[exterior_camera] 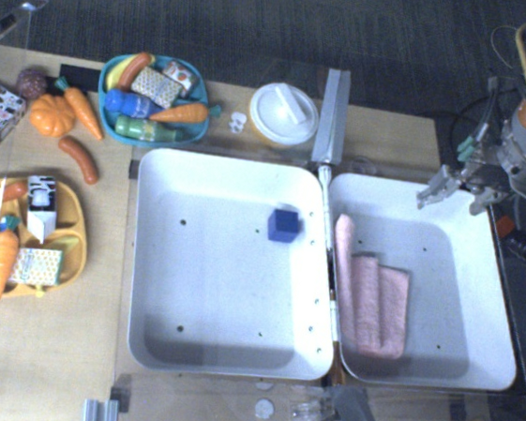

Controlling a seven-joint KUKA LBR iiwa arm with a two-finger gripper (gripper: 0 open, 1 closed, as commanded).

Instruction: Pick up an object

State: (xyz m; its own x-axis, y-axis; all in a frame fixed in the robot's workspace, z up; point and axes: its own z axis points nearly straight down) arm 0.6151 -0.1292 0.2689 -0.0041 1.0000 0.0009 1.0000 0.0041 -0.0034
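the gripper (458, 191) hangs with fingers spread and nothing between them, above the right bin's (496, 279) far rim. the pink towel (372, 302) lies below it; the blue cube (284, 224) sits well left.

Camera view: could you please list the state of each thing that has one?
gripper: open, holding nothing, above the right bin's far edge
blue cube: resting loose in the left bin
pink towel: folded, lying in the right bin
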